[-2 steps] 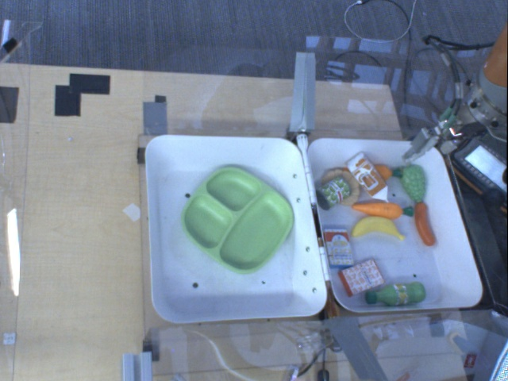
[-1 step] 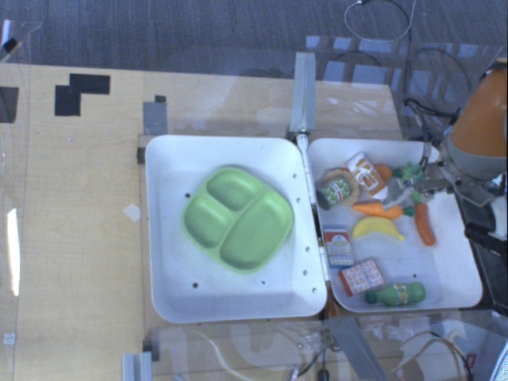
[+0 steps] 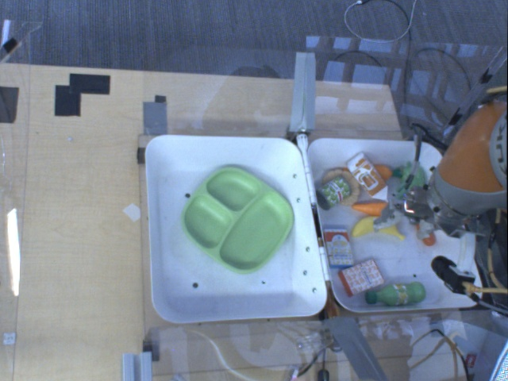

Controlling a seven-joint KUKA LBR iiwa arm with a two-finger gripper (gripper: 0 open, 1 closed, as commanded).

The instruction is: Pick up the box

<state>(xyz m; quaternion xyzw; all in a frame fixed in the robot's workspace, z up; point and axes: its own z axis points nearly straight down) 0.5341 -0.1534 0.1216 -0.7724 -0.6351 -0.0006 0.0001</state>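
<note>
On the pale wooden bench, the left bin is a shallow white tray with rounded corners, and on its floor lies a smooth lime-green divided plate with three moulded compartments, turned at a slant. A grey metal bar stands above the seam where the two bins meet. In the right bin, near the left wall, sits a round packet with a green label, and just below it a small upright blue-and-white carton printed with red. Lower in the bin lies a flat red patterned box, tilted, just beside a green plastic bottle with a yellow label lying on its side along the front wall. At the back rests an orange-and-white box, tilted, with an orange carrot-shaped toy and a yellow banana near it toward the middle. The gripper hangs over the right part of this bin, near the banana and carrot, below the glossy orange band of the arm; whether its claw is apart or together cannot be told, and none of the boxes is seen between its fingers.
</note>
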